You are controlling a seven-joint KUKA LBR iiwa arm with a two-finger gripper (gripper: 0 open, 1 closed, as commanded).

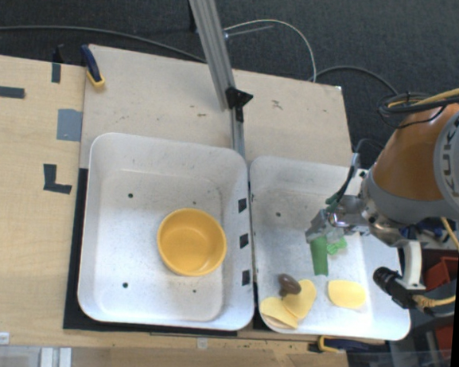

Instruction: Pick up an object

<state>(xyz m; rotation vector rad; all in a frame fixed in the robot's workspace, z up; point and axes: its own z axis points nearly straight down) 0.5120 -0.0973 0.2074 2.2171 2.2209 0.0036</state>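
Green plastic is what your gripper [326, 233] sits over: a short green stick-like piece [320, 257] lying in the right-hand bin [293, 184], its upper end right under the tool. You cannot tell from this view whether the jaws are spread or closed, since the wrist and its metal fittings hide them, and you cannot tell whether anything is between them either. Treat the grasp as not confirmed.

By my reading, you are at the reach-and-close step, with the lift not yet done; the green piece looks to be lying on the bin floor.

Just below it, toward the near edge of that bin, lie a small brown lump [288, 284], a yellow heart-shaped piece [305, 297] touching a pale yellow flat piece [278, 312], and a yellow oval piece [347, 294] off to the right. These sit near the green piece but apart from it.

The left-hand bin [120, 161] holds a yellow bowl [192, 241], well away from the arm.

For the next move, you need the jaws squarely across the narrow width of the green piece before closing, then a straight lift. A grip at the very end could let it pivot or slip out
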